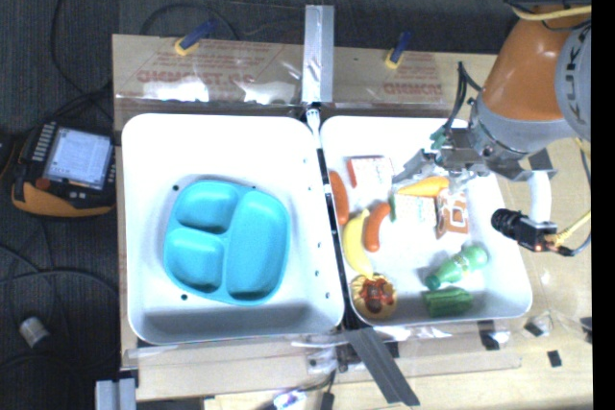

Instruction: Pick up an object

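**Hand low over the right bin's food pile**

The hand (434, 170) hangs over the right bin (514, 293), its tip at an orange carrot-like piece (424, 186); whether it is apart or clamped cannot be told. Nearby lie a banana (355, 243), a red sausage (377, 224), a green bottle (455, 267) and a white packet (369, 172). The left bin (144, 144) holds a blue divided tray (227, 238).

Position: fixed above the bench (well back from it)
Facing: down at a slant
Coverage: left bin (144, 235), right bin (509, 293), floor around them
Arm entry: right
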Controlling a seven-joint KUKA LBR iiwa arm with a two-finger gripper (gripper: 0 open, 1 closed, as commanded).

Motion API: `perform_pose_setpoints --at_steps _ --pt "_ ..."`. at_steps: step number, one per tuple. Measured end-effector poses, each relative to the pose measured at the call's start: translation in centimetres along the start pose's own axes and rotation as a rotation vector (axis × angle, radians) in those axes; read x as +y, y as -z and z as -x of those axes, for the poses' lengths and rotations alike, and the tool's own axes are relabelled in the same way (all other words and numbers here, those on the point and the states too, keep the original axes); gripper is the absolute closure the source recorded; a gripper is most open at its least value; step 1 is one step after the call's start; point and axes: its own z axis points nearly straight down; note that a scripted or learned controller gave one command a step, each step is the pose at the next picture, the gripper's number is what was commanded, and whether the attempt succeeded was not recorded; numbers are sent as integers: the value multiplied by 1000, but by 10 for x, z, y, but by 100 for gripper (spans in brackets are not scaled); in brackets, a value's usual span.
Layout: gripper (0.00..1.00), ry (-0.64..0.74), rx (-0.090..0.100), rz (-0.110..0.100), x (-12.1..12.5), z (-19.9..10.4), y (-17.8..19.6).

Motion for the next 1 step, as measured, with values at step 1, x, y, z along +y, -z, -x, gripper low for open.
perform_pose_setpoints --at_steps 1 --pt "0 -12 -2 0 4 50 -27"
